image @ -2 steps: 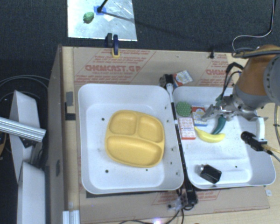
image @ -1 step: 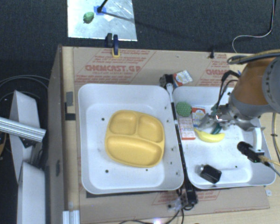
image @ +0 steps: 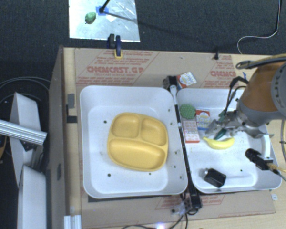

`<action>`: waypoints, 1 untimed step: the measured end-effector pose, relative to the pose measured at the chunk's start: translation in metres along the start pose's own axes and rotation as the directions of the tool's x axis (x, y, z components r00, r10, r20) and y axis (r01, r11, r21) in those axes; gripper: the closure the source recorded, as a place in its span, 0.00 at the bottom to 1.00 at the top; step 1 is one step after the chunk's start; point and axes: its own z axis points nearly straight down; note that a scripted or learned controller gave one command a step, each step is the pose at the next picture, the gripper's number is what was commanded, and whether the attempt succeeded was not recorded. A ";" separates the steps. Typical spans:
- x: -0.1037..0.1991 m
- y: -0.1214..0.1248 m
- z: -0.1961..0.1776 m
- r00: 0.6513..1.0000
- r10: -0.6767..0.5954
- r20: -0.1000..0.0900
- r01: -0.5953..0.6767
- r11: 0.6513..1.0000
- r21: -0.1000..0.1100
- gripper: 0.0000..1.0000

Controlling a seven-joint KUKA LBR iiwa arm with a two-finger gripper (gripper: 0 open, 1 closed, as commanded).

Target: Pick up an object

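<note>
In the right bin [image: 264, 182], my gripper [image: 219, 130] hangs just over the banana [image: 219, 142]; I cannot tell its state, and nothing looks lifted yet.

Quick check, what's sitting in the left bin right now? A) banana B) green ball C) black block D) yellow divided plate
D: the yellow divided plate lies alone in the left bin; the banana, black block and green ball are all in the right bin.
</note>
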 end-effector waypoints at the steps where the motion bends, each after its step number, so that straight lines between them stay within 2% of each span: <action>1: -0.025 -0.002 0.010 1.000 0.001 0.001 -0.001 1.000 0.000 0.00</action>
